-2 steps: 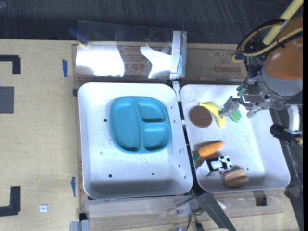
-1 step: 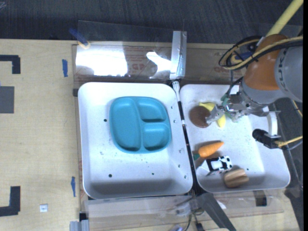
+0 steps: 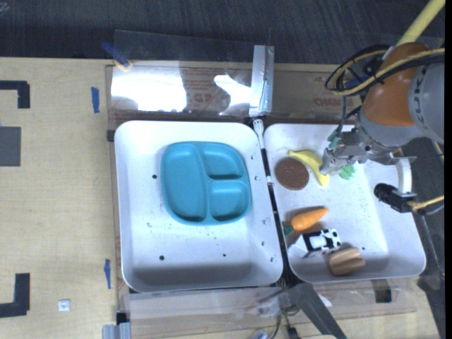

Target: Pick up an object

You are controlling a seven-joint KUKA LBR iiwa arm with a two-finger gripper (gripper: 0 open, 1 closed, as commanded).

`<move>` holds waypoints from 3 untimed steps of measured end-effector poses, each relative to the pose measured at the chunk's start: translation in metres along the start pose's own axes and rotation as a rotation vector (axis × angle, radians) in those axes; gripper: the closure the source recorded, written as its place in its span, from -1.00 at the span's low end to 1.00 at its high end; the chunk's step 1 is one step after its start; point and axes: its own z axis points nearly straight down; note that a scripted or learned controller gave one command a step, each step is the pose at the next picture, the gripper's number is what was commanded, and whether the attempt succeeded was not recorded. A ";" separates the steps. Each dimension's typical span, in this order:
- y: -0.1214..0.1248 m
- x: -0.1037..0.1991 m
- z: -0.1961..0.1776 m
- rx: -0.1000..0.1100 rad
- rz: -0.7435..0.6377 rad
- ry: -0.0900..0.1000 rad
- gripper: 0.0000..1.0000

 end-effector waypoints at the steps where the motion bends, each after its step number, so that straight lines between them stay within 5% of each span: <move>1: 0.000 0.000 0.001 0.001 0.000 0.000 -1.00; 2: 0.025 -0.003 0.034 -0.009 0.019 -0.003 -1.00; 3: 0.027 -0.003 0.022 -0.017 0.020 -0.002 1.00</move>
